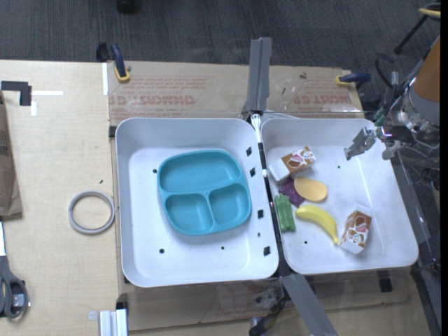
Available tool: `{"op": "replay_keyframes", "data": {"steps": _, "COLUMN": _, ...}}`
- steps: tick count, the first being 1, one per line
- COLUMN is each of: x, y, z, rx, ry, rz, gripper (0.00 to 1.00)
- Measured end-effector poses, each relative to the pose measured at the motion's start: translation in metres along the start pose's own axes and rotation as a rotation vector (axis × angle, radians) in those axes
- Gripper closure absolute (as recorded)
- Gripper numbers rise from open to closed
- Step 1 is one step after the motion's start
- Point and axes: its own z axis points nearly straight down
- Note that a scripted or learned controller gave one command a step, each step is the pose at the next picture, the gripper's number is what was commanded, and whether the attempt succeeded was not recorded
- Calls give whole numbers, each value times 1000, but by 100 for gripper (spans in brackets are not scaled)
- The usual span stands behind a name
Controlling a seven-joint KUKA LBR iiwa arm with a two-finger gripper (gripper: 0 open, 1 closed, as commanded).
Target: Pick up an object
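Note:
The right bin (392,187) holds several small items. A brown-and-white carton (299,161) lies near its left wall, with a yellow-orange oval piece (311,189) just below it. A purple item (290,194) and a green item (285,213) sit against the left wall. Lower down lie a banana (318,220) and a second carton (356,231). My gripper (361,144) hangs over the bin's upper right part, apart from all of them, and I see nothing in it.
The left bin (133,187) bears a blue three-compartment tray (204,191). On the bench to the left lie a grey tape ring (92,211) and scissors (10,294). A grey post (260,75) stands between the bins at the back.

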Motion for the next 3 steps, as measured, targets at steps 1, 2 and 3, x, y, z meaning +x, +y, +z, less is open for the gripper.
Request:
{"op": "replay_keyframes", "data": {"steps": 1, "x": 47, "y": 33, "z": 48, "rx": 0, "ry": 1, "rz": 56, "gripper": 0}}
{"op": "replay_keyframes", "data": {"steps": 2, "x": 19, "y": -13, "z": 122, "rx": -2, "ry": 0, "rz": 14, "gripper": 0}}
{"op": "replay_keyframes", "data": {"steps": 3, "x": 60, "y": -85, "z": 122, "rx": -1, "ry": 1, "rz": -106, "gripper": 0}}
